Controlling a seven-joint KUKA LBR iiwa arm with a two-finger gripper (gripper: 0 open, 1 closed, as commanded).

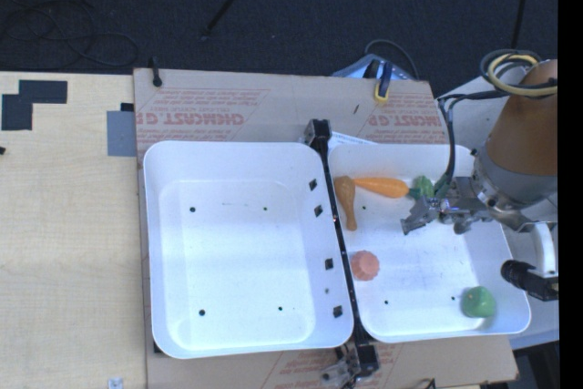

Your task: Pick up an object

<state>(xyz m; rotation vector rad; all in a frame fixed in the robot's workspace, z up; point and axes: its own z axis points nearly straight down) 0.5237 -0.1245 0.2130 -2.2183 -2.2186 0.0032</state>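
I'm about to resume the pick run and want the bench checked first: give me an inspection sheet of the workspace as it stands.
Surface: two white bins side by side on cardboard; left bin, right bin.
Job's things: all in the right bin: orange carrot, tan piece beside the divider, pink round piece, green ball in the near right corner, small green piece.
Clutter: nothing seen in the left bin.
Grippers: pincer low over the right bin, nothing seen between its fingers.
Cables: black cable running to the wrist; loose leads on the dark floor.
Surroundings: wooden bench top at left, blue and yellow clamp behind.
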